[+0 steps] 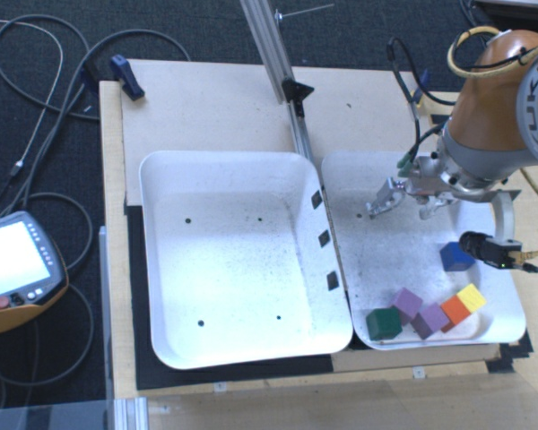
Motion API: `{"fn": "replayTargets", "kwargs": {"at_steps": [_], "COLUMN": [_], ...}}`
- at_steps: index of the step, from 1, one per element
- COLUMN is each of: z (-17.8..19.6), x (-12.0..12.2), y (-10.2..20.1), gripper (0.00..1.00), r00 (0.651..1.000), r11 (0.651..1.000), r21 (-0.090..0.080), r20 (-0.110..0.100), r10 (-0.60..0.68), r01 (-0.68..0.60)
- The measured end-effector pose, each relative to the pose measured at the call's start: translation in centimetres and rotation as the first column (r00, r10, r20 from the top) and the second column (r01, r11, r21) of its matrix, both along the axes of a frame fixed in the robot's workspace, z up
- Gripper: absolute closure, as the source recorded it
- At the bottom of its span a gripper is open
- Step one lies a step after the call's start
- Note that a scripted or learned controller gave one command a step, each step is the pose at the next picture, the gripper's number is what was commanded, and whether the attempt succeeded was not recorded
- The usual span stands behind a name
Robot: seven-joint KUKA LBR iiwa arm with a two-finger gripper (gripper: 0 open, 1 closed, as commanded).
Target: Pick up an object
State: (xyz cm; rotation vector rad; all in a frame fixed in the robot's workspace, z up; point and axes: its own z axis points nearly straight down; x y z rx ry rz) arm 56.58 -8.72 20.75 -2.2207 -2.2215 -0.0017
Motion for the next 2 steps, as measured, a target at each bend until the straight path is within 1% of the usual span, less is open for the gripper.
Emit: {"fn": "replayTargets", "kwargs": {"at_steps": [1, 2], "z": [-0.8, 7.3], "x": [2.4, -0.4], "y": [0.7, -8.3], "gripper": [0.00, 0.00], "r00": [1.000, 1.000], "r11": [1.000, 1.000], "r21": [-0.001, -0.008], "r20": [0.002, 0.009], "r10": [0.003, -0.008], "r01": [-0.003, 0.008]}}
